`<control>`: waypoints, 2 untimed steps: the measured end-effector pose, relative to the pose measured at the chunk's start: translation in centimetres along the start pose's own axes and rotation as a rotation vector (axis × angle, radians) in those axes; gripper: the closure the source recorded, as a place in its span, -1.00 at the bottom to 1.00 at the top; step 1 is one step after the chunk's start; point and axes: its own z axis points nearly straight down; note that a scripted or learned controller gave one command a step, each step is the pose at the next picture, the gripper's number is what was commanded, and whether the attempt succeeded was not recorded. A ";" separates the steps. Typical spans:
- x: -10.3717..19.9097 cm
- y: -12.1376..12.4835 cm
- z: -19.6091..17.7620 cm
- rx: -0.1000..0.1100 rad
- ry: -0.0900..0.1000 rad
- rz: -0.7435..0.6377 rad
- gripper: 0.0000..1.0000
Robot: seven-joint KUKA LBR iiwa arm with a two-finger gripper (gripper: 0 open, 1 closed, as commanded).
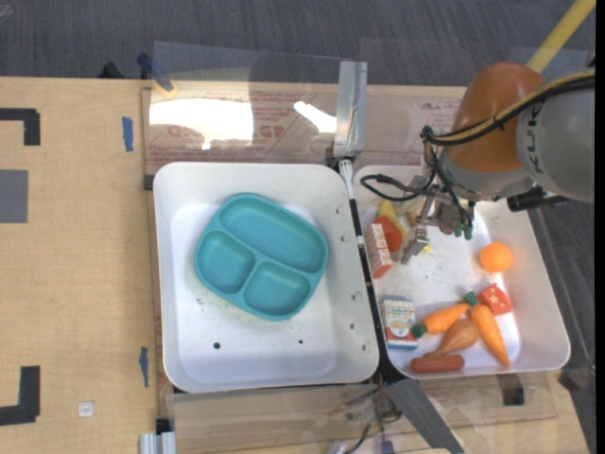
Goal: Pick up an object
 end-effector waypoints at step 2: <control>0.6 0.1 0.0 0.000 -0.001 0.295 -1.00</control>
